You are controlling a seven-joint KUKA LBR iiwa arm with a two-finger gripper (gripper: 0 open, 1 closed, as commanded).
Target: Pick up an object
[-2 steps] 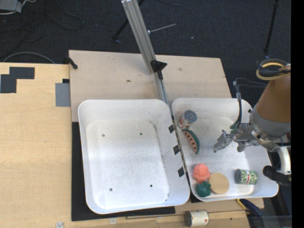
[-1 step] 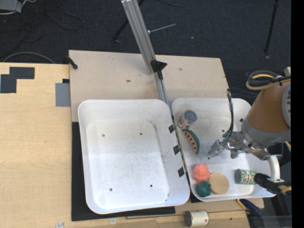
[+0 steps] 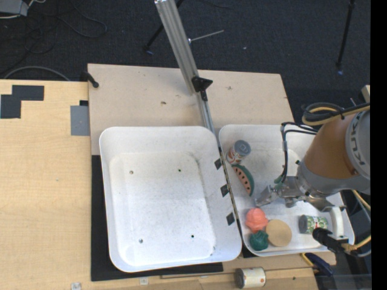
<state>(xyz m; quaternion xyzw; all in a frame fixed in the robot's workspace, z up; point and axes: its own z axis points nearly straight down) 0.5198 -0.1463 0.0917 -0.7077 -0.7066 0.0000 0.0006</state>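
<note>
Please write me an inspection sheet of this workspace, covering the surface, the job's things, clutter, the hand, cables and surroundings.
Surface: left white bin and right white bin sit side by side on the bench.
Job's things: all in the right bin: small can, watermelon-slice toy, orange-pink ball, tan disc, dark green lump, small green-labelled item.
Clutter: small cylinder on the bench below the bins.
Hand: hand low over the right bin, nothing seen between its fingers.
Cables: black cable looped over the right bin; more cables on the floor.
Surroundings: aluminium bar, dark carpet.
</note>
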